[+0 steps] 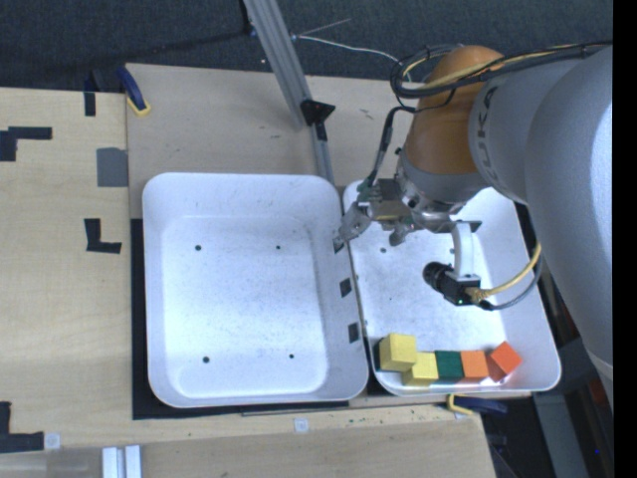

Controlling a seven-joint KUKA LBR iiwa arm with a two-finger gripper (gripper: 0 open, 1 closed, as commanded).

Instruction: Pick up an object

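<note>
Tan bench [60, 267], black tape marks [25, 139]; dark carpet [119, 13] behind.

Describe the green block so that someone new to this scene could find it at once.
Start at the right-hand white bin, under the arm. Along its near wall lies a row of small blocks. The green block sits mid-row, between a yellow block and an orange block, the only green one.

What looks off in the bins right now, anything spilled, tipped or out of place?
Nothing spilled or damaged. The blocks sit bunched in a row along the near wall of the right bin; the orange one at the end looks tilted against the corner. The gripper is near the bin's far end, away from them.
</note>
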